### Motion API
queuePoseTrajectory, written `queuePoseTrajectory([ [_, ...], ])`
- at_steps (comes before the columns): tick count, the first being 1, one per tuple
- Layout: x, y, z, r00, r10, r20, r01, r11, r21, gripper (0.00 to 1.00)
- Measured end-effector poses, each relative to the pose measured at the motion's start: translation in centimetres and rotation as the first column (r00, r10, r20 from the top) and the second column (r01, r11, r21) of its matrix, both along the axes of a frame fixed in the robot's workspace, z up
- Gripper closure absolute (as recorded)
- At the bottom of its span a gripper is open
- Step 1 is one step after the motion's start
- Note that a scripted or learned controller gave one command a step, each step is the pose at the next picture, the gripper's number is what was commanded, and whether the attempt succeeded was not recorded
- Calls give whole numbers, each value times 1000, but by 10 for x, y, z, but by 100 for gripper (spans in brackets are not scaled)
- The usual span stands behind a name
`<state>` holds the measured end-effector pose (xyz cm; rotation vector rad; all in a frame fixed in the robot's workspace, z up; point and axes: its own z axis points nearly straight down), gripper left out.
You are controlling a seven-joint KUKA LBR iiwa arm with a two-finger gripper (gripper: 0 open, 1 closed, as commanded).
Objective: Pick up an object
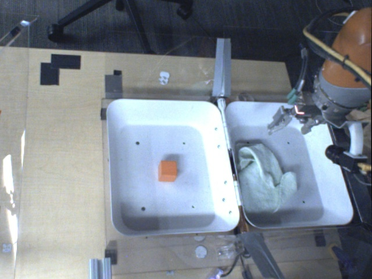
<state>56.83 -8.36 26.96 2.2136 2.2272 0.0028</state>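
Crumpled pale green cloth (264,179) lies below your gripper (293,120), whose fingers look spread and empty; soft folds could slip free when you close.

A small orange block (168,171) sits flat on the floor of the left bin (125,124), a little below that bin's middle, well away from every wall. Its top face is square and evenly bright, its edges roughly in line with the bin's sides. In the right bin (331,173) lies a pale green cloth (261,179), crumpled into a soft heap. It spreads from near the bin's left wall toward the middle, with folds running along it and a rounded lobe bulging out on its right side.
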Motion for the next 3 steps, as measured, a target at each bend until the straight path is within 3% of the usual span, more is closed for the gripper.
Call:
queuePoseTrajectory([
  [1, 18, -33, -134, 1000, 2, -3, -2, 1000, 0, 0],
  [2, -18, -19, -178, 992, -127, 15, 127, 992, 0, 0],
  [3, -15, -17, -166, 992, -125, 22, 125, 992, 2, 100],
])
